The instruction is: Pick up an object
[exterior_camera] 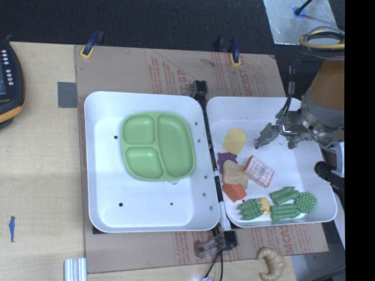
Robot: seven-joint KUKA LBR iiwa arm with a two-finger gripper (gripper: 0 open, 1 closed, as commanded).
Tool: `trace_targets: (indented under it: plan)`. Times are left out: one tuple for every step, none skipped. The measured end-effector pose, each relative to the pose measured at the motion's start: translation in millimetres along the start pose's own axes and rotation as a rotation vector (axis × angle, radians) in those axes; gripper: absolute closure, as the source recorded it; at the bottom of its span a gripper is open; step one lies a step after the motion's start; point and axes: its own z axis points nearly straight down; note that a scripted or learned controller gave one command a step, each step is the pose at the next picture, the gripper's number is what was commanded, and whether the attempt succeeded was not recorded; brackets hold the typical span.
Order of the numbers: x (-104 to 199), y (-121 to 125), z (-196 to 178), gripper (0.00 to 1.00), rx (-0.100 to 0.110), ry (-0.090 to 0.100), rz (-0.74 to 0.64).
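My gripper (273,140) hangs over the upper middle of the right bin (275,107), its dark fingers spread open with nothing between them. Just left of it lies a yellow round piece (235,139). Below it is a red and white packet (258,171). Further left sit a purple piece (225,158), a tan bread slice (234,173) and an orange-red block (234,191). Along the bin's front edge lie green toy vegetables (283,195), among them a corn-like piece (254,208) and a broccoli head (305,202).
The left bin (102,204) holds a green divided plate (158,145). A black hinge strip (208,139) runs between the bins. A tan curled object (270,262) lies on the cardboard in front of the right bin. A handheld controller (9,81) sits at the far left.
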Motion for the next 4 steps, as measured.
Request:
trace_targets:
  plan:
    - [39.5,12.9,68.1,0.00,0.005,0.001,-0.005]
    - [35.5,54.0,110.0,0.00,-0.001,-0.002,-0.004]
    - [15.8,85.3,106.6,0.00,-0.005,-0.001,-0.002]
    - [31.1,-9.5,107.8,0.00,0.007,0.002,0.001]
